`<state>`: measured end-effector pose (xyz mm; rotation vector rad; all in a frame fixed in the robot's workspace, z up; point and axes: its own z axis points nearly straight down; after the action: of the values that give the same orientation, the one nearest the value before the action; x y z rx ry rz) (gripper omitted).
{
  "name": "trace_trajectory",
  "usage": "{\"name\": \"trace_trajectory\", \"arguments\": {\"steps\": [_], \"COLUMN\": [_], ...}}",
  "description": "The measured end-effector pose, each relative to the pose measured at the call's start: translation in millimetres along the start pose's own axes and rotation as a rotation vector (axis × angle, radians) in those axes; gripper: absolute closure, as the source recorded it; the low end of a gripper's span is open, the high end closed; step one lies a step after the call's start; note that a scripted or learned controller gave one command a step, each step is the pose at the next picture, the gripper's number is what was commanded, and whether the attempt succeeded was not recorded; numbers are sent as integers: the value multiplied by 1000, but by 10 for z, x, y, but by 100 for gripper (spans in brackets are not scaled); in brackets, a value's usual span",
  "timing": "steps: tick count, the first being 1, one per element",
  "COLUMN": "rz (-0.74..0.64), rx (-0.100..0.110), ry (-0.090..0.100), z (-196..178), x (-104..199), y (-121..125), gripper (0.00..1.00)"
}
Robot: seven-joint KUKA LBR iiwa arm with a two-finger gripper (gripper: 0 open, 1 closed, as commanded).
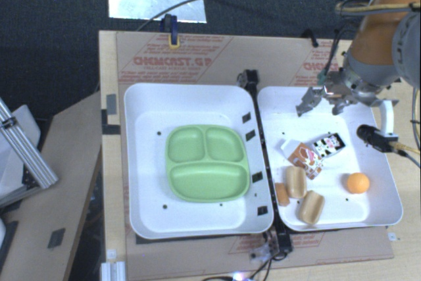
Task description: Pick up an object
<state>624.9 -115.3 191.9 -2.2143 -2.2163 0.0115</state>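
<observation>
Now the end effector [322, 102] hangs over the right bin [388, 207], its fingers apart and holding nothing. Next, it should probably go down to the snack packet [306, 158].

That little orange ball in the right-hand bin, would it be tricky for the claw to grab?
Probably somewhat. The orange ball looks round and smooth, so a nudge would likely send it rolling across the bin. It sits apart from the bread rolls, with nothing beside it to stop it. It seems small, so likely light. The gripper hangs over the bin's far end.
</observation>
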Motion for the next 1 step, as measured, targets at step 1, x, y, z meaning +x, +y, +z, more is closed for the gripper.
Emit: {"name": "trace_trajectory", "arguments": {"steps": [1], "rz": [-2], "rx": [-12], "ry": [-1], "z": [-74], "x": [2], "y": [29], "gripper": [0]}}
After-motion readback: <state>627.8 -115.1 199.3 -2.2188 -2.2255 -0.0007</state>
